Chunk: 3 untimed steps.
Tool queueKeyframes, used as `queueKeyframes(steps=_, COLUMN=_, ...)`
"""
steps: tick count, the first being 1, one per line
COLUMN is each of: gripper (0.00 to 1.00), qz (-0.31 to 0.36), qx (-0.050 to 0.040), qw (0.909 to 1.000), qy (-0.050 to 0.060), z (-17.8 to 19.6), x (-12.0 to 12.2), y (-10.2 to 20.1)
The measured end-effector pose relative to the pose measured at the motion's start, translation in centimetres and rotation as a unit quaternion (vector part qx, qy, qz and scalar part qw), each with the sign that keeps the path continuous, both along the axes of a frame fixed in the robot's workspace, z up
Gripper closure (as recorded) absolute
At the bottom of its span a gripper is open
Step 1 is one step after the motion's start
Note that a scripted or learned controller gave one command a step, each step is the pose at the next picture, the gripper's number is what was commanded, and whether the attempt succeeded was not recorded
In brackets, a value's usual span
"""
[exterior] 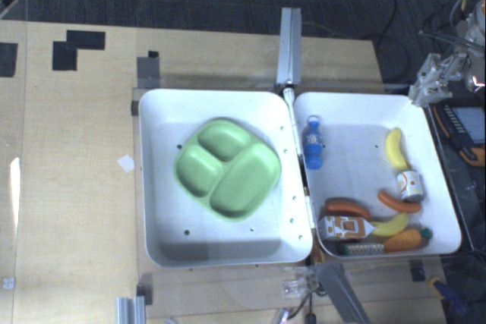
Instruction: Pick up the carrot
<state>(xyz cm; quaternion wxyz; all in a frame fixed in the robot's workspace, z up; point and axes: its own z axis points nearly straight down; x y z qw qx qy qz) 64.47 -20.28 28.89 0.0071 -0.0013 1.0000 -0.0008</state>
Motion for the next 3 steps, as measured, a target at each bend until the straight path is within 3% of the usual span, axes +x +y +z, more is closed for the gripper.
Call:
queueKeyframes(steps=1, gripper=1.00, qz=0.256, qx=-0.0019, qw=0.9667, qy=0.002, z=-4.9, x=0.6, y=-0.2)
queueKeyframes(steps=2, gripper=1.00, qz=0.222, qx=-0.0017, qw=0.9750, qy=0.002, z=-8.9, x=-1.0, y=-0.2)
queueKeyframes(steps=3, gripper=1.00, qz=0.225, qx=-0.0026, qw=0.9744, qy=0.001, z=-2.0, x=-4.3, y=3.6)
